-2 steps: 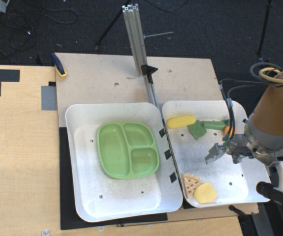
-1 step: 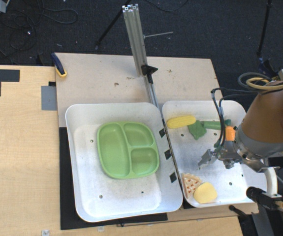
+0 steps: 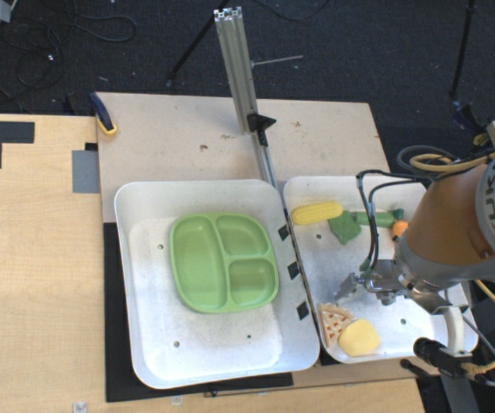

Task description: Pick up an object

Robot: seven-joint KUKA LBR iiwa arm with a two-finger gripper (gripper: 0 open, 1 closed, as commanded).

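Yellow first: pick between the yellow plastic corn cob [image 3: 316, 212] at the far end of the right-hand shallow white bin [image 3: 320, 269] and the rounded pale-yellow lump [image 3: 359, 337] at its near end, just beside the tan waffle-patterned wedge [image 3: 333, 321]. Hangs low over the bin floor between those two groups, the metal two-finger gripper [image 3: 349, 289], nearer the wedge and the lump; cannot tell how wide it stands, and nothing seen held. Judged best: aim for the lump, bulkier and easier to pinch than the flat wedge. Centre over it before descending, keep off the bin's near rim, close squarely across the middle, then lift straight. Ignore the green sectioned plate [image 3: 224, 261] in the left-hand white bin [image 3: 144, 317].
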